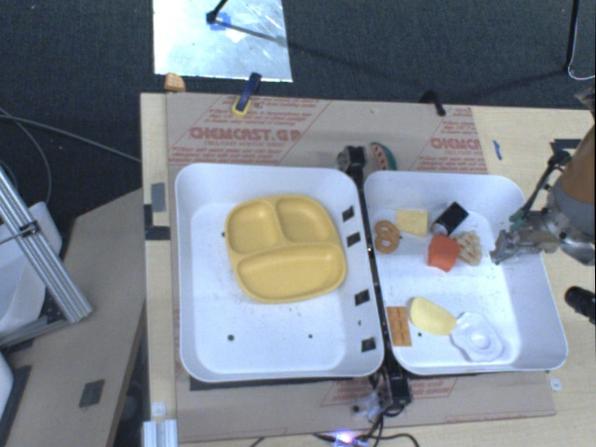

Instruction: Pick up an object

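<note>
**Arm parked at the right rim, nothing grabbed yet**

So the gripper (507, 242) sits over the right edge of the right bin (535, 287), low, with the arm coming in from the right. Can't tell whether the fingers are wide or narrow from this angle, and I see nothing between them.

The pickable stuff is all in that right bin: a red block (443, 252) around the middle, a tan crumbly-looking piece (468, 247) touching it on the right, a black thing (450, 218) just beyond, a pale yellow square (413, 222), a pretzel (386, 236) near the left wall, and at the near side a waffle strip (399, 325), a yellow oval (432, 316) and a white piece (480, 339). They look like toy food, so I'd guess light, stiff and a bit slick.

My pick would be the red block: chunky, flat sides, good to pinch across the near-far faces. The tan piece crowding it is the catch, fingers could clip it. The flat ones (pretzel, waffle) look hard to get under, and both hug the left wall.

There's open floor in the right half of the bin. The left bin (205, 277) just holds a yellow tray (282, 247).
</note>
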